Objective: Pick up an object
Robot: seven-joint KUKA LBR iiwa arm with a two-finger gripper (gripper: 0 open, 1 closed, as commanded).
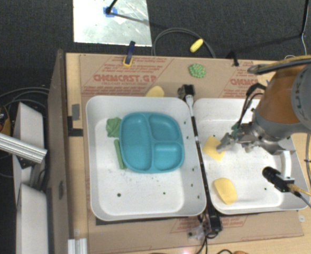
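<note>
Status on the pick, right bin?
Gripper low in right bin, at the upper yellow piece; hold not confirmed. Second yellow piece lies apart, nearer the front. Nothing in the way.

You look down from one fixed camera above the bench (118, 73), tilted at a slant, far enough back for the first bin (108, 194) under the blue plate (151, 142), the second bin (250, 168) right of the plate, the arm (285, 97) farther right, dark floor (23, 36) beyond the plate.
</note>
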